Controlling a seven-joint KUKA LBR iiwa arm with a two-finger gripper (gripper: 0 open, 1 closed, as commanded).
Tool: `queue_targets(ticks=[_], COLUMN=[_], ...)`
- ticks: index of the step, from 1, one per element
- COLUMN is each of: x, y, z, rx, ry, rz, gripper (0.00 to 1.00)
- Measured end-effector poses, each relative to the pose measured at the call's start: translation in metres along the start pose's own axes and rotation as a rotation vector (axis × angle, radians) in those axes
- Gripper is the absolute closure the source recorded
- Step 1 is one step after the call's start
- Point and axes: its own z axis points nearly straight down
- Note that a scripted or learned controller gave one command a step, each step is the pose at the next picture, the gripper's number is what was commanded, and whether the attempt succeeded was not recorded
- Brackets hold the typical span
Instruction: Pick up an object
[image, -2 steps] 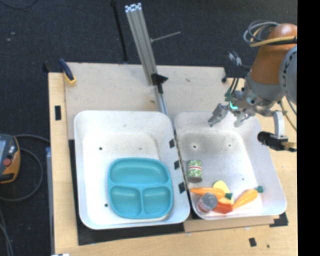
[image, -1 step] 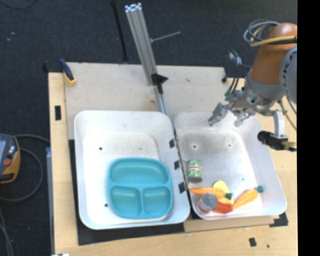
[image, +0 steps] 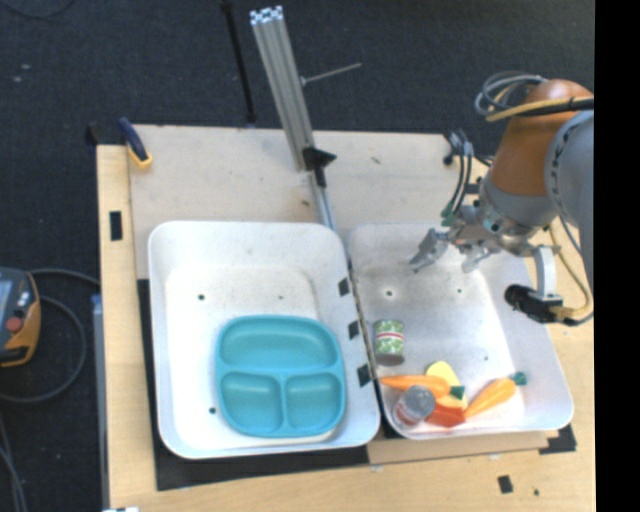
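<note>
My gripper (image: 448, 256) hangs over the back of the right bin (image: 440, 300), fingers spread apart with nothing between them. Well in front of it, a small can with a green label (image: 388, 339) stands by the bin's left wall. A cluster lies at the bin's front edge: an orange carrot (image: 492, 396), a second orange carrot (image: 405, 381), a yellow piece (image: 441, 376), a red piece (image: 448, 416) and a grey-topped round can (image: 414, 403). The gripper touches none of them.
The left bin (image: 180, 260) holds a blue three-compartment tray (image: 281, 375). A slanted aluminium post (image: 290, 90) rises behind the bins. A blue-and-yellow clamp (image: 134, 142) sits at the bench's back left corner.
</note>
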Motion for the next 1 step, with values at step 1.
queue_targets(ticks=[1], x=[-0.005], y=[-0.0021], z=[0.0626], rx=[0.001], ry=[0.0], rz=[0.001], gripper=[0.0])
